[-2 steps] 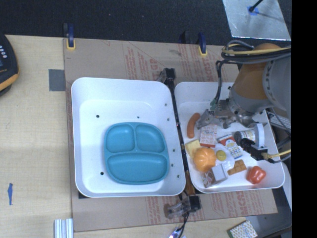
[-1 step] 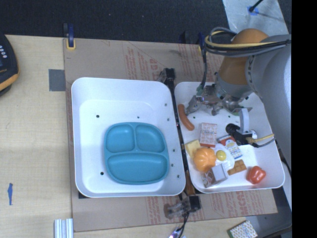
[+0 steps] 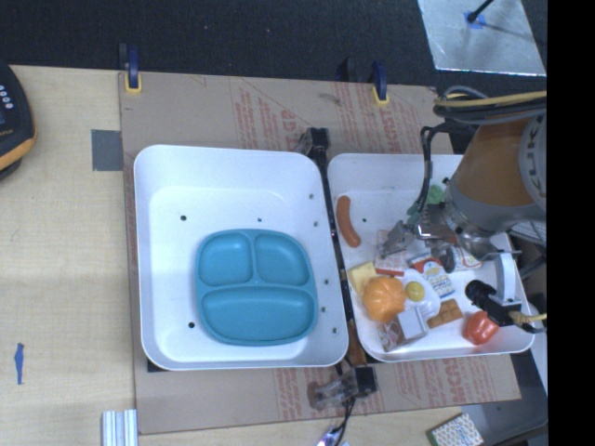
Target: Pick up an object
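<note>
Several small items crowd the near half of the right bin (image 3: pixel 372 167) — an orange ball (image 3: pixel 383 297), a red piece (image 3: pixel 479 327), a fried-egg shape (image 3: pixel 415 292), flat packets and blocks touching one another. One sausage (image 3: pixel 348 221) lies apart from the pile, far-left in that bin, just beside the left wall, long axis running near–far with a slight tilt.

The gripper (image 3: pixel 409 234) sits low over the bin's middle, at the far edge of the pile; the sausage is to its left and slightly far, the ball to its near-left. Whether the jaws are apart or together I cannot tell — metal parts blur together, and nothing is visibly held.

Judgement: the sausage is the cleanest target, with open floor on its right, but the wall on its left leaves little room for a finger there. The pile gives no such clearance.

The left bin (image 3: pixel 158 249) holds a blue tray (image 3: pixel 256 286), well apart from the arm (image 3: pixel 497 170).
</note>
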### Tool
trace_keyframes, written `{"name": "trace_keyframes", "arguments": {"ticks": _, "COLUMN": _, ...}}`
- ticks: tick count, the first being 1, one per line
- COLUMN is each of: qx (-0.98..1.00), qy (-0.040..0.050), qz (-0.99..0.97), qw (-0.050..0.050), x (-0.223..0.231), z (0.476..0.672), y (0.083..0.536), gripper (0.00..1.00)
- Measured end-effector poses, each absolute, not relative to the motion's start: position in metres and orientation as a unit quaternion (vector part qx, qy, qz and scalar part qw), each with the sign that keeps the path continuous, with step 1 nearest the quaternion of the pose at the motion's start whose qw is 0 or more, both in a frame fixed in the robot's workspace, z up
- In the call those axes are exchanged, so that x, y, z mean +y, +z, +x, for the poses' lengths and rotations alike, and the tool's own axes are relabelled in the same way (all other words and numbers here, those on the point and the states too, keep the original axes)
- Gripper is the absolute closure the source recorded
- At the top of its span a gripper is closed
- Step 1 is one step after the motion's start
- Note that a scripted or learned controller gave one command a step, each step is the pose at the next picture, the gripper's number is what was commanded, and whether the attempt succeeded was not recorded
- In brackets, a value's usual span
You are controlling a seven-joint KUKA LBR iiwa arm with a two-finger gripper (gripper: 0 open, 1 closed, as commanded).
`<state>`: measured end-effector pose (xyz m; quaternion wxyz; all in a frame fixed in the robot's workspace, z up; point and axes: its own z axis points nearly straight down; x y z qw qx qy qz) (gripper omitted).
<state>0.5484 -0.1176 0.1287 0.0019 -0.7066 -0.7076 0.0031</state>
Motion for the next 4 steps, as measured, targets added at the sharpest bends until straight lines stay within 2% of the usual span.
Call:
{"name": "trace_keyframes", "arguments": {"ticks": 1, "qx": -0.709, "qy": -0.0013, "qz": -0.705, "qw": -0.001, "x": -0.101, "z": 0.499, "y": 0.095, "gripper": 0.0}}
{"name": "trace_keyframes", "arguments": {"ticks": 2, "qx": -0.71, "qy": -0.0013, "qz": -0.705, "qw": -0.002, "x": -0.092, "z": 0.561, "y": 0.094, "gripper": 0.0}}
{"name": "trace_keyframes", "arguments": {"ticks": 3, "qx": -0.709, "qy": 0.0017, "qz": -0.705, "qw": 0.002, "x": -0.094, "z": 0.558, "y": 0.102, "gripper": 1.0}}
{"name": "trace_keyframes", "arguments": {"ticks": 4, "qx": -0.712, "qy": -0.0033, "qz": -0.702, "qw": 0.001, "x": 0.002, "z": 0.529, "y": 0.196, "gripper": 1.0}}
